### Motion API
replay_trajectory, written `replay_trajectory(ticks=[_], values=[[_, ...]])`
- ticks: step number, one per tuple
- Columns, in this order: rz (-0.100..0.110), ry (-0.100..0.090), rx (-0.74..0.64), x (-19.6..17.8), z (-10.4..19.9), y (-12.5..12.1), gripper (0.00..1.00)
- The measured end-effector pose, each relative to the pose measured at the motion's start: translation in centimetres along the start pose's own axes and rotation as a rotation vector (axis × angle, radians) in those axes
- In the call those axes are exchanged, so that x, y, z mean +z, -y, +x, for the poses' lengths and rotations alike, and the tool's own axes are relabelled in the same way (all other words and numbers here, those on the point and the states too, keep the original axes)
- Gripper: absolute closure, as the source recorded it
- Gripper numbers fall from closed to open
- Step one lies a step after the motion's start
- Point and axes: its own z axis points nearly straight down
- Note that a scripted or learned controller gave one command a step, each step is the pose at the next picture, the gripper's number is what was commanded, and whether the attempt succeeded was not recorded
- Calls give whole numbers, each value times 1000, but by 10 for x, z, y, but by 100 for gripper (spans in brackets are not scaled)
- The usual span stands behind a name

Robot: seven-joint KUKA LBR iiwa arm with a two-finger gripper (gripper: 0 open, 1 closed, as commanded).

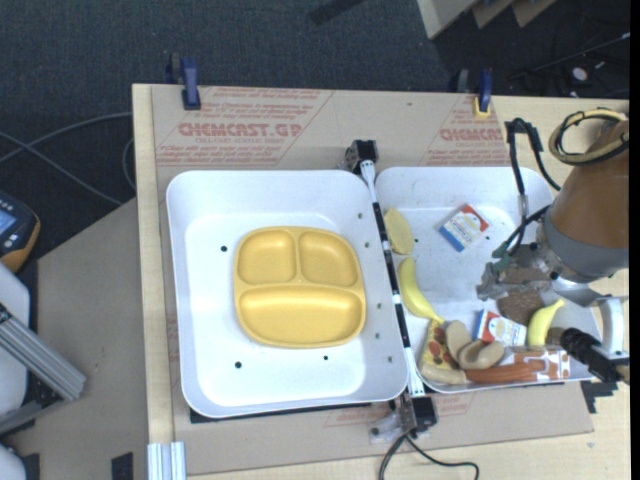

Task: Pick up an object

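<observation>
The right bin (440, 193) holds a pile of toy food. A long yellow banana (413, 293) lies by its left wall, with a pale yellow piece (398, 231) above it. A small white box with red and blue print (462, 226) lies near the bin's back. At the front are a tan bun-like piece (470, 346), a red sausage (500, 373), a small red and blue carton (497, 326) and a short banana (543, 322). My gripper (512, 286) hangs low over the bin's right half, just above the carton and the short banana. The wrist hides its fingertips.
The left bin (200, 218) carries a yellow divided plate (298, 286) in its middle. A black clamp (361, 154) sits at the back where the two bins meet. Cables loop beside the arm at the right. Blue clamps hold the board's back edge.
</observation>
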Motion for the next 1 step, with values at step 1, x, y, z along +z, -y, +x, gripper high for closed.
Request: replay_trajectory(ticks=[1], values=[[-3,-2,-4,-31,52,-77,100]])
